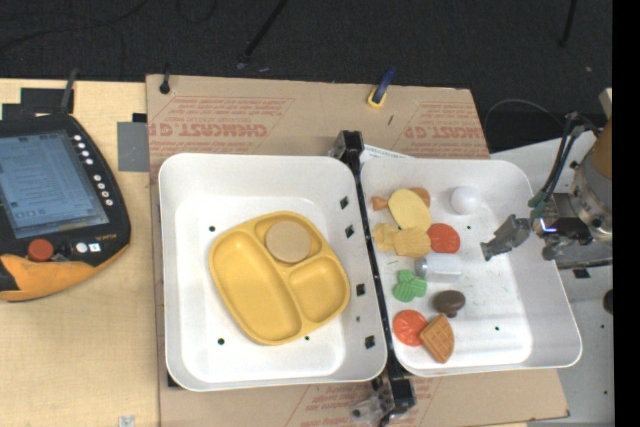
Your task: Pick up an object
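Right now, the end effector (512,235) hangs over the right bin's (552,343) right side w/ its dark fingers (499,242) spread apart, nothing between them and touching none of the toys. Possible targets sit just left of it in that bin: white ball (464,200), red disc (444,239), green piece (408,288), waffle-pattern wedge (437,338); yellow divided tray (279,276) fills the left bin (190,215). Red print on the cardboard (300,115) under the bins reads upside down, not legible.
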`<state>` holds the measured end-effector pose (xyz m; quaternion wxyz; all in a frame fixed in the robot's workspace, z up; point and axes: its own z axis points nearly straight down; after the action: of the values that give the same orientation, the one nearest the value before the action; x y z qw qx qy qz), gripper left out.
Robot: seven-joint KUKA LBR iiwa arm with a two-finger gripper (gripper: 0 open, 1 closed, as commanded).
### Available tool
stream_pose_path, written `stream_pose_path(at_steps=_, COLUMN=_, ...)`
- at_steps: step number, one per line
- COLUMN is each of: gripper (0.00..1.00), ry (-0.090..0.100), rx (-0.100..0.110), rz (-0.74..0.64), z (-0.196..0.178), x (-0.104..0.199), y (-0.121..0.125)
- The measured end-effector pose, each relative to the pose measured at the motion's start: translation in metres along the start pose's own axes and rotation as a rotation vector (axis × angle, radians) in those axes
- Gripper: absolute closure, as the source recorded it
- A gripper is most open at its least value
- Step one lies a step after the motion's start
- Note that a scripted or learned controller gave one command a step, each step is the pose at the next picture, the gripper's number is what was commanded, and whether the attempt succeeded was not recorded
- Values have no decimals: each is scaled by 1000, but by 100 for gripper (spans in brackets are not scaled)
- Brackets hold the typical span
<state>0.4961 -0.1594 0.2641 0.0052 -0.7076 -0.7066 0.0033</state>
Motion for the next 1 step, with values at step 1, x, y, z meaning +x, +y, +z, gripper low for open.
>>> stream_pose_path(at_steps=1, gripper=0, ry=-2, rx=-11, rz=-2, z=-5, x=0, y=2)
